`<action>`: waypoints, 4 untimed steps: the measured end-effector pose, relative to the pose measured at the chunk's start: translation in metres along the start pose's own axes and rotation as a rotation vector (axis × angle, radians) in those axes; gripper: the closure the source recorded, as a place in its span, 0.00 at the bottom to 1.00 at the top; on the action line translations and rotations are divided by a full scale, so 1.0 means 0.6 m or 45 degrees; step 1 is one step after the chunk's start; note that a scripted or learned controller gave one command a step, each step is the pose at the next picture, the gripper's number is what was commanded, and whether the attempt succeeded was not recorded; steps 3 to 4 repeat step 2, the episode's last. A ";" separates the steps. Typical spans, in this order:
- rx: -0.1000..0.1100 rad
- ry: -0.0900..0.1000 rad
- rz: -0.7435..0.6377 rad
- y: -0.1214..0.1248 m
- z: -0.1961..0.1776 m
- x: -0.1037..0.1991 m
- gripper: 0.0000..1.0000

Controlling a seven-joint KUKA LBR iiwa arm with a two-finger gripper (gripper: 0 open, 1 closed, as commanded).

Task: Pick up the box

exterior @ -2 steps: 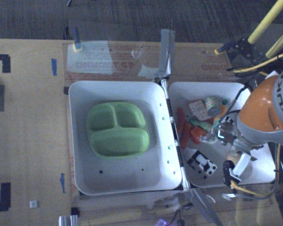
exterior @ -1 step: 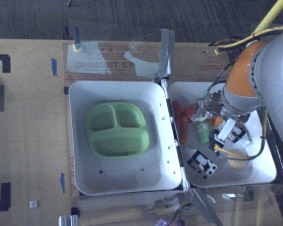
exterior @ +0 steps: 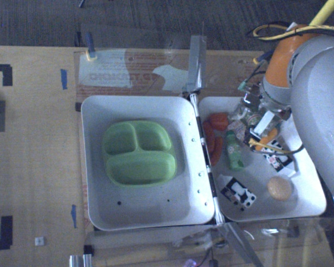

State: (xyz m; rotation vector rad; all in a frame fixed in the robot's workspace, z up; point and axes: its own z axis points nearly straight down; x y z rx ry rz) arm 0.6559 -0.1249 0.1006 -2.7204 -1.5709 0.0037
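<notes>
Black-and-white box — one, lying flat near the front wall of the right bin; a tan round item sits beside it. Left bin: one green divided tray. Gripper low over clutter at the bin's back — finger state not discernible.

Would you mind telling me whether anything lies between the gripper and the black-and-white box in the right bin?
Nothing visible blocks it. The gripper hangs over the clutter at the back of the right bin, and the box lies apart near the front wall on bare floor. The green bottle and round bun sit beside that path.
</notes>
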 end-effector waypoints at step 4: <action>-0.005 0.001 -0.406 -0.035 -0.239 0.087 1.00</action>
